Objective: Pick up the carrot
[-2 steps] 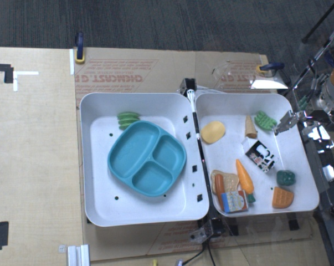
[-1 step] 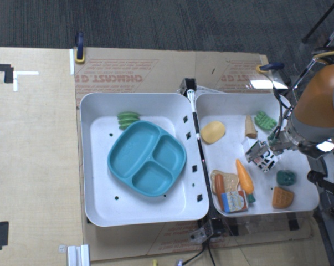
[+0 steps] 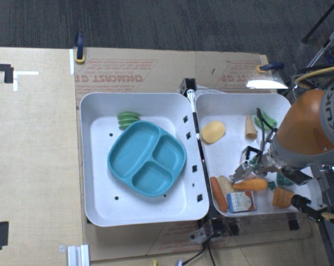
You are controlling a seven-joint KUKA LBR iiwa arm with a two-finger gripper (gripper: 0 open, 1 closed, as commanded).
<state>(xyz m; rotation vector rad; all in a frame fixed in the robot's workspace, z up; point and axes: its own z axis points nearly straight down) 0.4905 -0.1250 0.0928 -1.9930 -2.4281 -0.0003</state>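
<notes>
The carrot (image 3: 251, 185), a short orange piece, lies on its side near the front of the right bin (image 3: 233, 111). My gripper (image 3: 243, 166) hangs low over the bin just above and left of the carrot, with the grey and orange arm (image 3: 305, 127) reaching in from the right. The fingers (image 3: 246, 156) look spread apart and open, the lower one close to the carrot's upper edge. Nothing shows between them.
Around the carrot lie a red sausage (image 3: 217, 193), a small carton (image 3: 241, 202), an orange block (image 3: 282, 197), a yellow potato (image 3: 213, 132), a tan cone (image 3: 250, 126) and a green piece (image 3: 265, 119). The left bin (image 3: 94, 204) holds a blue divided plate (image 3: 147, 158) and a green pod (image 3: 128, 118).
</notes>
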